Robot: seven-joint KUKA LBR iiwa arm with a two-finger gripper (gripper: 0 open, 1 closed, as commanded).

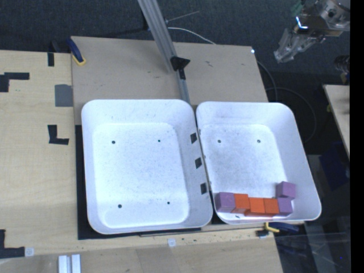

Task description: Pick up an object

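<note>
Blocks [257,202], purple and orange, are sitting in a row along the near wall of the right bin [296,124], with one more purple block [286,189] standing just behind the row's right end. The left bin [91,152] is lying beside it, rims touching. The gripper [290,45] is hanging at upper right, well apart from both bins; whether it is spread or closed cannot be told.
</note>
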